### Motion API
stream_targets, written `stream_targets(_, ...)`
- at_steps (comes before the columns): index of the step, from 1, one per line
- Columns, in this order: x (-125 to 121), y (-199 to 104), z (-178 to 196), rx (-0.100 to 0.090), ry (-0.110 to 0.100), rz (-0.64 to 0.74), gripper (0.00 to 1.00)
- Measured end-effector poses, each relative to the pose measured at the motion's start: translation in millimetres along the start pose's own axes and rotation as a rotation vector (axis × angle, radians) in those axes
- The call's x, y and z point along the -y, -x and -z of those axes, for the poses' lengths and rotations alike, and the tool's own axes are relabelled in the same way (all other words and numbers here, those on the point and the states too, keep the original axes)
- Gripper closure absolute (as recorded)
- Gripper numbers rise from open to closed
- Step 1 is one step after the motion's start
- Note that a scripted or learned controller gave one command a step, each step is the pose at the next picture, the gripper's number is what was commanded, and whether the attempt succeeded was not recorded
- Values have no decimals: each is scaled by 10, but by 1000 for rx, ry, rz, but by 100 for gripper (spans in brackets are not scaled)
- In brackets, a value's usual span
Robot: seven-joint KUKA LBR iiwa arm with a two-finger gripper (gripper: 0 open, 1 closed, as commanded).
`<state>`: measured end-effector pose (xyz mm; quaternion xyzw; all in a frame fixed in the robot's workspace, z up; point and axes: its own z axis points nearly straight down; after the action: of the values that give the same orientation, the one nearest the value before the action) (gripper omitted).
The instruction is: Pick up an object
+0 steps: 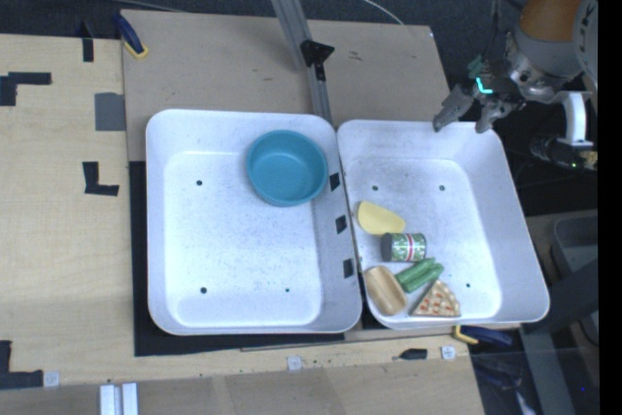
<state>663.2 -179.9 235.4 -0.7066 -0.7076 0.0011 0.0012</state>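
Observation:
My gripper [465, 114] hangs over the far right corner of the right bin [486, 209], its two dark fingers spread apart with nothing between them. Well away from it, at the near left of that bin, lies a cluster of toy food: a yellow piece [378, 218], a small green and red can [404, 247], a green vegetable [419, 275], a tan bread roll [384, 290] and a pizza slice [438, 300]. A blue bowl [286, 167] sits at the far right of the left bin [194, 248].
A slanted metal pole [287, 0] runs down to the gap between the bins at the back. Both bins rest on a wooden bench [58, 238] with black tape marks at the left. A yellow and blue clip [131, 36] lies at the board's far left corner.

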Motion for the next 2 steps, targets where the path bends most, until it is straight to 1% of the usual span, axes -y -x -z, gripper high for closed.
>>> stream_targets(1, -6, 0, 12, 0, 2, 0, 0)
stream_targets(2, 3, 80, -588, 1, -2, 0, 0)
